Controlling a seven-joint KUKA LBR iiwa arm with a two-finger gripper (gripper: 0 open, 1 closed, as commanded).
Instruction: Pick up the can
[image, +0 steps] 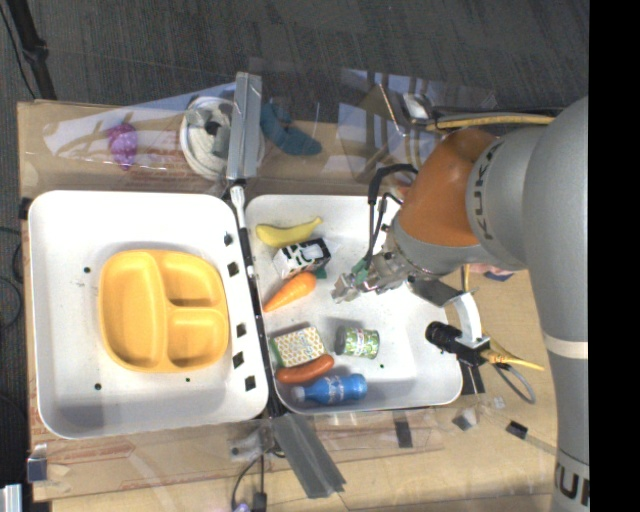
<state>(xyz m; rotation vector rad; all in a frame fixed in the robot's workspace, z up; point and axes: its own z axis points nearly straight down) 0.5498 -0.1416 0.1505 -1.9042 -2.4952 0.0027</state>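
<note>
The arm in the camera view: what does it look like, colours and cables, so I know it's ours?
The arm has rounded grey casings with an orange band above the wrist and dark lettering beside it. Black cables loop from the wrist towards a small metallic gripper.

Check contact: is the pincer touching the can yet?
Apart. In the camera view, bare white bin floor shows between the pincer and the can, which lies lower in the right bin.

Bench (130, 455) with two bins (60, 300)

Green can (357, 343) lies on its side in the right bin (420, 375)
</note>
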